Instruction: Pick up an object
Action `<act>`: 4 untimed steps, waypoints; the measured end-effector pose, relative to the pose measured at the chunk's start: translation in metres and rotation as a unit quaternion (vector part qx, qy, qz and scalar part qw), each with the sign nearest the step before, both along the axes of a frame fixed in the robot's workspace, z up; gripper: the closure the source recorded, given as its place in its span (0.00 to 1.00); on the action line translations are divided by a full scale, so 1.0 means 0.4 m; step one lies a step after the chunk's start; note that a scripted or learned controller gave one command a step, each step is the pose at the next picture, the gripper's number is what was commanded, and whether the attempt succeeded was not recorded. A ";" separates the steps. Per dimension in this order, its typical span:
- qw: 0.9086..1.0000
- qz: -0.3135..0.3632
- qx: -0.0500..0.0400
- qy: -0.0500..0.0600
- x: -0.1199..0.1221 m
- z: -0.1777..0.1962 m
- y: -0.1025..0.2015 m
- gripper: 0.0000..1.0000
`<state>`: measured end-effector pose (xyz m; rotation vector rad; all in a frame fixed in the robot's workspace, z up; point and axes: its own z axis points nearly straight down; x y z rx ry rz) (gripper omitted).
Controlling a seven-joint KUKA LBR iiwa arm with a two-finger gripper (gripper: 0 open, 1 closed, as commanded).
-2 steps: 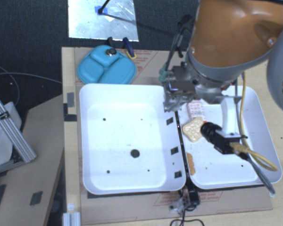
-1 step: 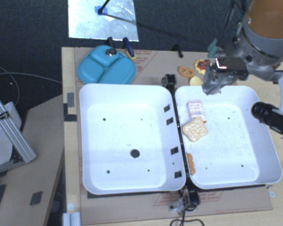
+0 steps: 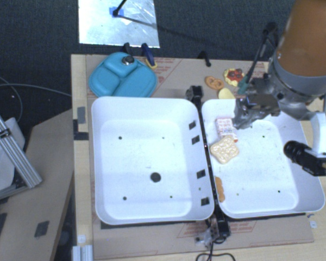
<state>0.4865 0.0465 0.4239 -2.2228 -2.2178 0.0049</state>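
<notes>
Claw (image 3: 243, 121) lowered in right bin (image 3: 271, 200), grip state cannot be told, pink-white packet (image 3: 224, 127) just left, waffle-like biscuit (image 3: 224, 150) nearer

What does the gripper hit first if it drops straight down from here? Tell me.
Probably the pink-and-white packet at the far left of the right bin. The gripper hangs just beside it, so it may miss and meet the bin floor instead; depth is unclear.

The gripper (image 3: 243, 119) hung over the right bin (image 3: 271, 200), near its back edge. Just left of it lay a packet (image 3: 224, 126), a waffle (image 3: 224, 149) before that. The left bin (image 3: 146, 162) sat well left.
</notes>
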 end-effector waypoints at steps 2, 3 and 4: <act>1.000 0.004 0.001 -0.003 0.000 0.033 0.156 1.00; 1.000 0.001 0.000 -0.001 0.067 -0.074 0.157 1.00; 1.000 -0.003 0.001 -0.011 -0.001 0.244 -0.076 1.00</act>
